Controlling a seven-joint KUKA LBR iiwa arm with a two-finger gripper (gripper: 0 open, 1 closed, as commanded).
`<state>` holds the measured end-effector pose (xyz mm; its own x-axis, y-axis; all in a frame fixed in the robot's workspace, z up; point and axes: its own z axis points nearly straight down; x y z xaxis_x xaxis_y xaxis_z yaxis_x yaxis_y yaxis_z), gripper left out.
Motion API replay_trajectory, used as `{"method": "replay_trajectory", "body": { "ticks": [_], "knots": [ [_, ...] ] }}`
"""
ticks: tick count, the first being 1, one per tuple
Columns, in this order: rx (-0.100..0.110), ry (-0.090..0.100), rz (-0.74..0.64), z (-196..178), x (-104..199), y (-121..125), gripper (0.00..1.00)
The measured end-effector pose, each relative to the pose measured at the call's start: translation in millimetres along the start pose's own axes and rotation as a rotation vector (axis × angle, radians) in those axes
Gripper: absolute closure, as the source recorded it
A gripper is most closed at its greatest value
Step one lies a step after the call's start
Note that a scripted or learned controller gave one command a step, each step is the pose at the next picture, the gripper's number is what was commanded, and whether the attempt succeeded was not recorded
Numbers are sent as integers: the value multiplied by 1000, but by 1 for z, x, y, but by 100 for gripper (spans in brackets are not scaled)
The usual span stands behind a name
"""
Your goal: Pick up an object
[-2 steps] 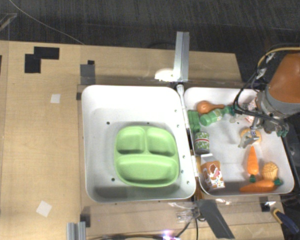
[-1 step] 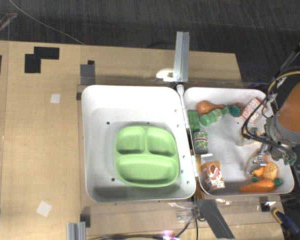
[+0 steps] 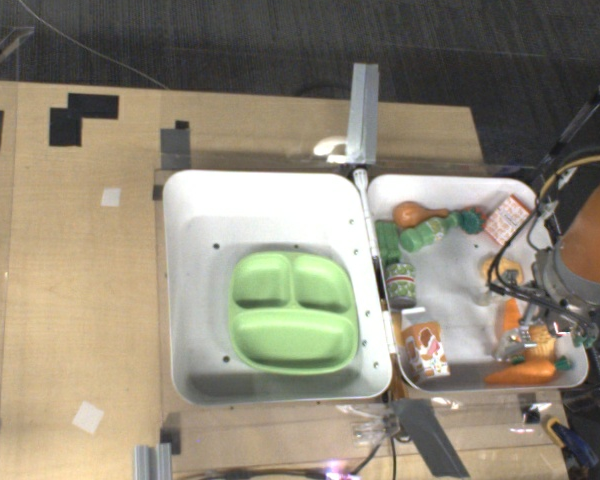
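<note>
The right bin [image 3: 460, 303] holds several small items. A brown pear-shaped piece [image 3: 418, 212], a green bottle [image 3: 425, 234] and a red-and-white box [image 3: 507, 218] lie along its far side. By the left wall stands a green can [image 3: 401, 284], with a small printed carton [image 3: 426, 350] in front of it. An orange carrot [image 3: 521, 373] lies along the front wall. My gripper [image 3: 528, 342] is low in the front right corner, just above the carrot and next to an orange piece [image 3: 510, 314]. The wrist and cables hide what is under it.
The left bin [image 3: 195, 298] holds a green divided plate [image 3: 293, 310] in its middle. A metal post [image 3: 363, 108] stands behind the wall shared by the two bins. The arm's orange band [image 3: 592, 243] overhangs the right bin's right rim.
</note>
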<state>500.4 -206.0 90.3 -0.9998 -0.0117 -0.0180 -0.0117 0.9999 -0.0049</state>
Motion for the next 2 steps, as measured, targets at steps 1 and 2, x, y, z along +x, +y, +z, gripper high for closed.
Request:
{"method": "replay_trajectory", "body": {
  "ticks": [1, 2],
  "knots": [
    [1, -4, -59, 0, 5, 1, 0],
    [5, -17, -66, -14, 1, 1, 100]
  ]
}}
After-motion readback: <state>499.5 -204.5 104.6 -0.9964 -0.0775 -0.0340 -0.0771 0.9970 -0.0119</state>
